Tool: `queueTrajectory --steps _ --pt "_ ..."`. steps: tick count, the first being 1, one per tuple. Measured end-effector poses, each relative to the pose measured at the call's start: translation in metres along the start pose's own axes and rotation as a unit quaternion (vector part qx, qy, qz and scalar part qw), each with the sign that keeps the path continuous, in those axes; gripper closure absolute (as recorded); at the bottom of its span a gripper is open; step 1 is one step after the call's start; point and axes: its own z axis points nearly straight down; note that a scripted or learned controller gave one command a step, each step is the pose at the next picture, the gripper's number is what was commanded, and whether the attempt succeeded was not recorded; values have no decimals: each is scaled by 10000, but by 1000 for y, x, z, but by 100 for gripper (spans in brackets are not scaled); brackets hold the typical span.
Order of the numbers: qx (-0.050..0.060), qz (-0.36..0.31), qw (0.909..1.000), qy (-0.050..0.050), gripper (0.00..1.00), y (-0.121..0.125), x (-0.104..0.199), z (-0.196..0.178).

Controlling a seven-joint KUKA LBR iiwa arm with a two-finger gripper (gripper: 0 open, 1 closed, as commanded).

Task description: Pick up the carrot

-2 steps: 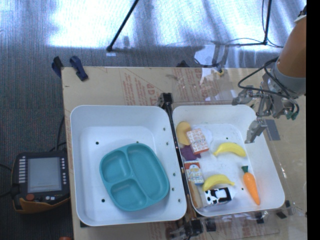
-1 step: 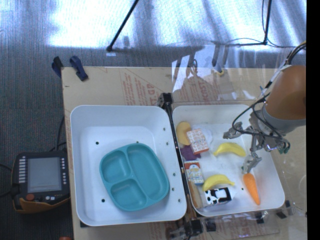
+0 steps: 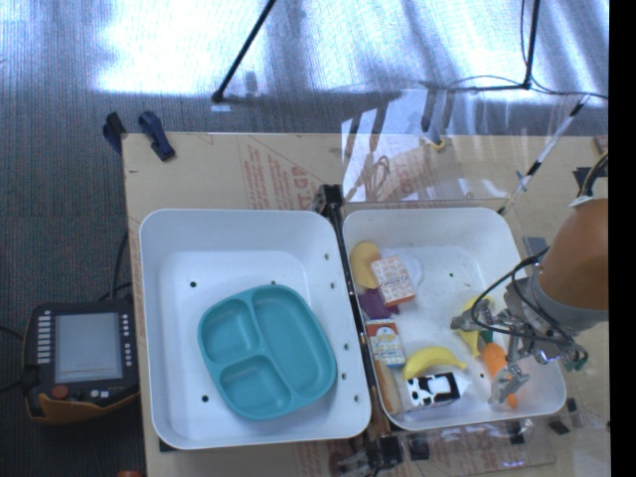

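The gripper [image 3: 509,366] was seen low over the right bin [image 3: 447,229], right at the carrot [image 3: 494,359] near the bin's right wall, so the grasping step was judged to be in hand; whether anything was clasped could not be told. A firm close and a straight lift were called for next. A teal plate [image 3: 266,351] was seen in the left bin [image 3: 169,237], on a cardboard-topped bench [image 3: 238,167] over grey carpet [image 3: 60,167].
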Motion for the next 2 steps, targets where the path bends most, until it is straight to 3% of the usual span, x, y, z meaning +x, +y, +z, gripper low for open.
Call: queueTrajectory --steps 1,2 --pt "-6 -42 10000 -27 100 3 -5 -9" --pt "10 -1161 9932 -24 100 5 16 -2"
